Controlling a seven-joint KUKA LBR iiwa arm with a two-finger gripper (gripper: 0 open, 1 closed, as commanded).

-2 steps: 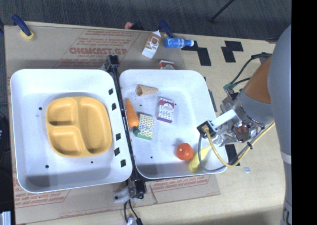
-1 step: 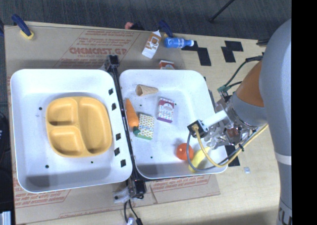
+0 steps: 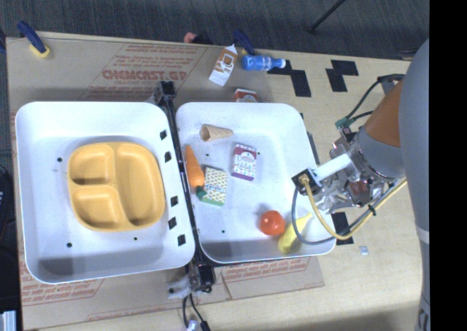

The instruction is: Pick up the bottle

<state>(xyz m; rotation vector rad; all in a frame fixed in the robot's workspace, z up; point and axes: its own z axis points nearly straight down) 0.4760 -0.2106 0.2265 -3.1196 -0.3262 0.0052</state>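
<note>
A small blue bottle [image 3: 257, 63] lies on its side on the bench, just behind the right bin [image 3: 288, 112] and outside it. My gripper [image 3: 312, 192] hangs over the right bin's right rim, far from that bottle, with looping cables below it. Closest to the gripper are a yellow banana-like piece [image 3: 290, 239] and a red ball [image 3: 272, 222] in the bin's front right corner. Nothing is visibly held.
The right bin also holds a cone [image 3: 216, 132], a carrot [image 3: 193, 165], a purple carton [image 3: 245, 161] and a patterned packet [image 3: 214, 184]. A yellow divided plate [image 3: 117, 184] lies in the left bin [image 3: 36, 125]. A small carton [image 3: 223, 66] lies beside the bottle.
</note>
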